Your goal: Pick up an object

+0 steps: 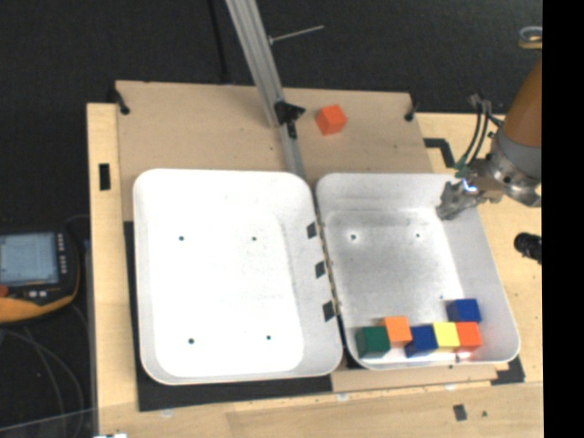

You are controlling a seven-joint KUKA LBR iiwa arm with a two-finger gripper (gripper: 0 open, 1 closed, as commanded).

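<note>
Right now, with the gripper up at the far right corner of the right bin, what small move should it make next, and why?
Probably travel toward the bin's near edge, stopping above the row of blocks. The gripper sits at the far right rim of the right bin, while the green, orange, blue and yellow blocks are all bunched along the near wall. Nothing lies in its path.

A metal pole is seen slanting across the bench; a handheld screen device lies at left.
</note>
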